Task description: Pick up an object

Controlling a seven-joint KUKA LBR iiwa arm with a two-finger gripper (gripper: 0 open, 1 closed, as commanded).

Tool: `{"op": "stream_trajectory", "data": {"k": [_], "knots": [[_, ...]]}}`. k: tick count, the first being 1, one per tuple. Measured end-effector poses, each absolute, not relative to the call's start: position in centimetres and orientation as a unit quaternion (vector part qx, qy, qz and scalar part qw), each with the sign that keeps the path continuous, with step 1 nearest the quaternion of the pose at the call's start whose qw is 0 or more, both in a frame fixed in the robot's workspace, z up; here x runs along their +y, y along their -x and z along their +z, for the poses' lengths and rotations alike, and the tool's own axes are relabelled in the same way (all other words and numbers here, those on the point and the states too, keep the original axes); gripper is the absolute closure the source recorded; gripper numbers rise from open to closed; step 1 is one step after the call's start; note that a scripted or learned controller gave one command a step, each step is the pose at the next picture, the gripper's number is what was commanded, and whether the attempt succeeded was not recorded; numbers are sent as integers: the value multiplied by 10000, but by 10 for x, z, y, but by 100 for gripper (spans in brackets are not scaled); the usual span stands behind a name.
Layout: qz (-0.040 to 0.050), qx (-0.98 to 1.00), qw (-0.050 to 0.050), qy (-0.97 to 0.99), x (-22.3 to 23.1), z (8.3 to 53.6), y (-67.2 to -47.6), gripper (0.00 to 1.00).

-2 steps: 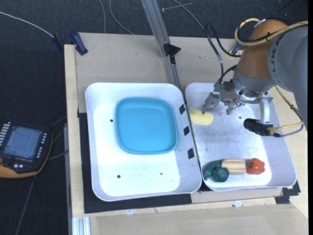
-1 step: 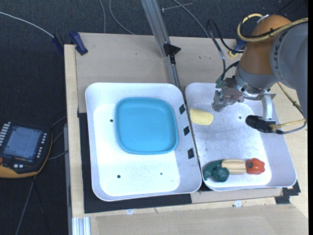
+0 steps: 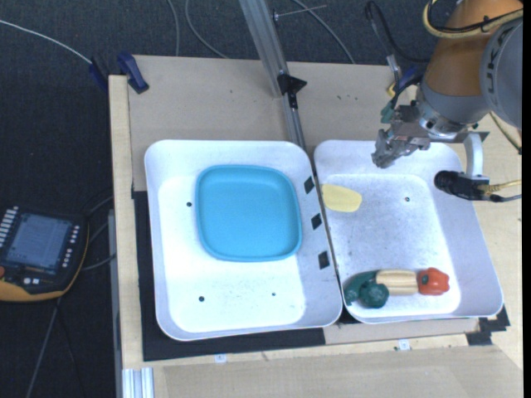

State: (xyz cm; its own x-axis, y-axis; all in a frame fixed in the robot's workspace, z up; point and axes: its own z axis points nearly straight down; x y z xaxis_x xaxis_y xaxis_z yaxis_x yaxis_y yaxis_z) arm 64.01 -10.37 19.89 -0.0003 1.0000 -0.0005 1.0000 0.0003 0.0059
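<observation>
Yellow object [image 3: 341, 198], flat, rounded.

A pale wooden bench [image 3: 216, 98] stands on dark carpeted floor [image 3: 50, 123]; thin cables [image 3: 178, 11] loop over the floor beyond the bench's far edge; a grey metal post [image 3: 264, 30] rises slantwise from the far middle of the bench; a blue clamp [image 3: 133, 73] grips its far left corner; a handheld control pendant [image 3: 37, 251] with a lit screen lies on the floor off the left edge; light is even
</observation>
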Motion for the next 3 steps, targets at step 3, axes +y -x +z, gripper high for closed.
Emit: {"op": "stream_trajectory", "data": {"k": [3], "knots": [[4,7085,-4,-7057,-15,222,-617,100]]}}
